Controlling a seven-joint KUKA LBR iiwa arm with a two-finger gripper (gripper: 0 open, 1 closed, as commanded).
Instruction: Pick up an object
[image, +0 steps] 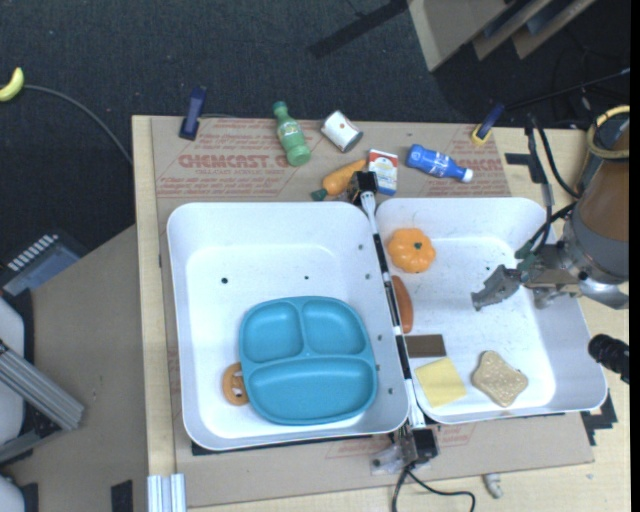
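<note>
My gripper (494, 286) hovers over the middle of the right bin (520, 215), reaching in from the right. Its fingers stand apart with nothing between them. To its left, an orange pumpkin (411, 250) sits near the bin's far left corner, and a sausage (402, 303) lies along the left wall. Below the gripper lie a brown chocolate bar (425, 346), a yellow cheese slice (440, 382) and a piece of bread (499, 378) near the front wall.
The left bin (200, 250) holds a blue divided plate (307, 358) with a pretzel (234, 384) at its left edge. Behind the bins lie a green bottle (292, 134), a white can (341, 130), a carrot (343, 178), a small carton (382, 170) and a blue bottle (438, 163).
</note>
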